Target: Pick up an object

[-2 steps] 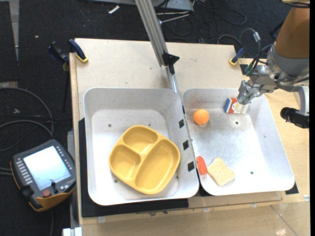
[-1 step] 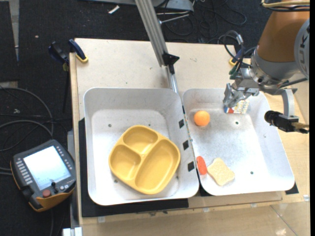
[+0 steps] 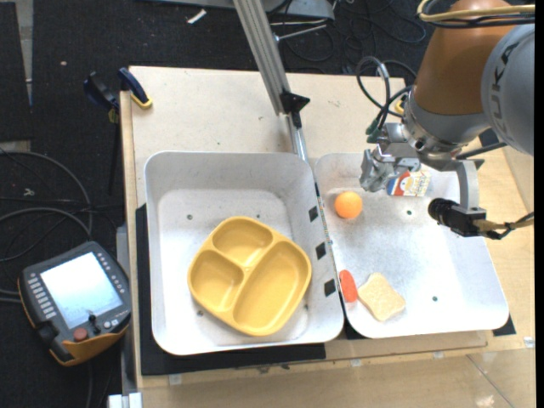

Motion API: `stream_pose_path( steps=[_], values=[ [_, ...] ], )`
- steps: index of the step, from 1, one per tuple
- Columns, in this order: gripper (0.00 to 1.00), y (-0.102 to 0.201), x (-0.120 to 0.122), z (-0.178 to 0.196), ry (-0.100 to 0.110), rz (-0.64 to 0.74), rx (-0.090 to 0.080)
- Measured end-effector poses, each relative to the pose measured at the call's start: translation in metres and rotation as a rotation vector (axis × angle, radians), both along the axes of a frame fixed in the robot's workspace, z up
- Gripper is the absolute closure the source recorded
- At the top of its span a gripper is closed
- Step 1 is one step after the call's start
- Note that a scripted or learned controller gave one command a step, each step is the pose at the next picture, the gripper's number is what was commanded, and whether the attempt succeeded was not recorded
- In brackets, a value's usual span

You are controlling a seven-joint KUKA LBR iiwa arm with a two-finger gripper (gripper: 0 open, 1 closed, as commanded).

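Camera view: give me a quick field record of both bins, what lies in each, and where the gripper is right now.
left bin: holds a yellow divided plate
right bin: holds an orange ball, a carrot piece, a slice of bread and a small carton
gripper: over the far part of the right bin, beside the small carton, just behind the orange ball
grasp: nothing seen between the fingers
carrot piece: by the divider, next to the slice of bread
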State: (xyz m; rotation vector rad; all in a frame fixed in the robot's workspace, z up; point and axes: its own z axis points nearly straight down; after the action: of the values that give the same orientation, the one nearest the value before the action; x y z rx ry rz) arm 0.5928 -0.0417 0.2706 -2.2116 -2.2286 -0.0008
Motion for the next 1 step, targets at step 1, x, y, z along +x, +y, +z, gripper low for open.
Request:
stream_pose_path(
  steps=[1],
  values=[
    [1.00,0.0520,-0.0171,-0.0212,0.003,0.000,0.000]
  ],
)
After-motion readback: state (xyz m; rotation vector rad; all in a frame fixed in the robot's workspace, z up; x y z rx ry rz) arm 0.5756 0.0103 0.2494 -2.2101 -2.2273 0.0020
